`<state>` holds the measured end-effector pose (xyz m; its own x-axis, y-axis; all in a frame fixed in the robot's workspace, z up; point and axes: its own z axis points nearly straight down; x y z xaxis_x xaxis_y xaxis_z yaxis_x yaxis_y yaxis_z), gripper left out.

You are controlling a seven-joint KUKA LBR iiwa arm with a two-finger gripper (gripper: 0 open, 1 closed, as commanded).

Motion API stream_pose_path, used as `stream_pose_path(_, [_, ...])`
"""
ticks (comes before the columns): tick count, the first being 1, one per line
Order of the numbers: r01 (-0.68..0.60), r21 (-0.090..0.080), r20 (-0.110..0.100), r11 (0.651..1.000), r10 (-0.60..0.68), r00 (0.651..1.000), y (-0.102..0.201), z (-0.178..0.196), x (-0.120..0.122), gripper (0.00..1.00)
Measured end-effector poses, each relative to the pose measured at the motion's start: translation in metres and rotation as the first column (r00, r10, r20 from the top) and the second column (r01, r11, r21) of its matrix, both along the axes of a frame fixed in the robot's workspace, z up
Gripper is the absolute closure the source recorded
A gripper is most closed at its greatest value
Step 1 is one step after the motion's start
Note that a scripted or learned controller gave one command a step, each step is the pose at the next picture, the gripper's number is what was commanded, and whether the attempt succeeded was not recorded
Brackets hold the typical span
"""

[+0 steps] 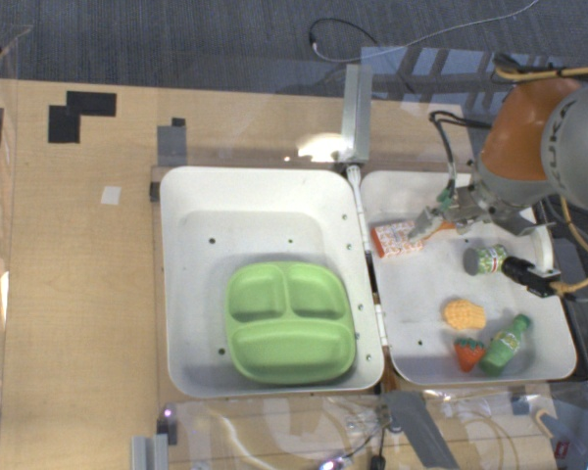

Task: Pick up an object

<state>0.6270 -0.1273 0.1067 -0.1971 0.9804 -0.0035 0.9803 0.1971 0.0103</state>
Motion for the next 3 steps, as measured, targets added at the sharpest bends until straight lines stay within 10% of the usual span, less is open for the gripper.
stream_pose_path(1, [0.022,0.017,-0.055,1.000,-0.021,0.998,-0.009,-0.007,0.039,0.00])
stream_pose_path(2, [-0.195,0.009,-0.004,0.981,0.195,0.981,-0.068,-0.007,0.049,0.00])
stream_pose_path(3, [-0.207,0.000,-0.005,0.978,0.207,0.978,-0.077,0.041,0.005,0.00])
